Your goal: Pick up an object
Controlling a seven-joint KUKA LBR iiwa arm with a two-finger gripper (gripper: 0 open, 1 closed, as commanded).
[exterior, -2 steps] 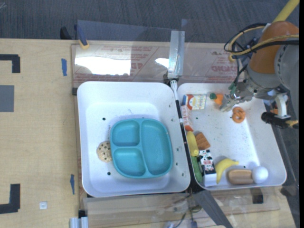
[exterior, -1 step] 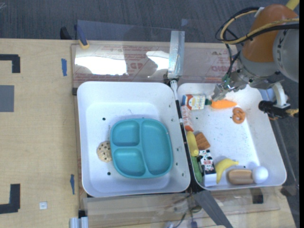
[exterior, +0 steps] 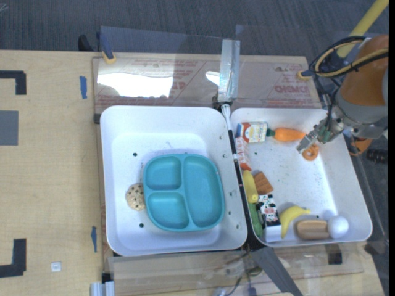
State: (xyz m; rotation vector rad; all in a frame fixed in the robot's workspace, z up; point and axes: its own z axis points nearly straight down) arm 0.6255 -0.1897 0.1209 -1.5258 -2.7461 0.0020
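My gripper hangs over the back of the right bin, coming in from the right edge. Just beneath its tip lies a small orange ring-shaped piece; whether it is touched or gripped cannot be made out. An orange carrot lies just left of the gripper, and a small labelled carton sits further left. Along the bin's left wall lie a yellow piece, a brown piece, a cow-patterned carton and a green item. At the front are a banana, a bread roll and a white egg.
The left bin holds a teal divided plate with a cookie beside its left edge. A clear panel and metal post stand behind the bins. Bare white floor shows in the right bin's middle.
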